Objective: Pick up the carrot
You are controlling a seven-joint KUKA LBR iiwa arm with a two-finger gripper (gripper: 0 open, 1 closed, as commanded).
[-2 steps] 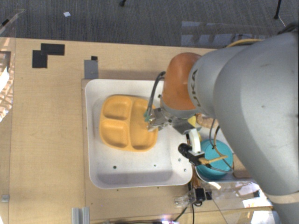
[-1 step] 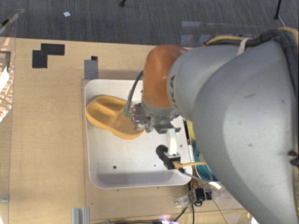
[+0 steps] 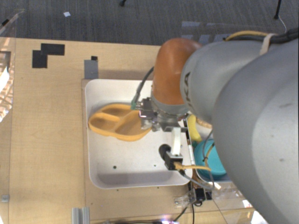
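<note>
A flat orange-yellow thing [image 3: 114, 122] with a looped, curved outline lies in the left part of the left white bin [image 3: 100, 171]. I cannot tell whether it is the carrot. My gripper [image 3: 156, 120] hangs low over this bin at the thing's right end, under the orange wrist band. From above, the wrist covers the spot where gripper and thing meet.
The right bin lies mostly under the big grey arm. A yellow banana-like piece [image 3: 193, 128] and a teal thing [image 3: 214, 161] peek out there. Black markers [image 3: 46, 54] sit on the wooden bench at the far left.
</note>
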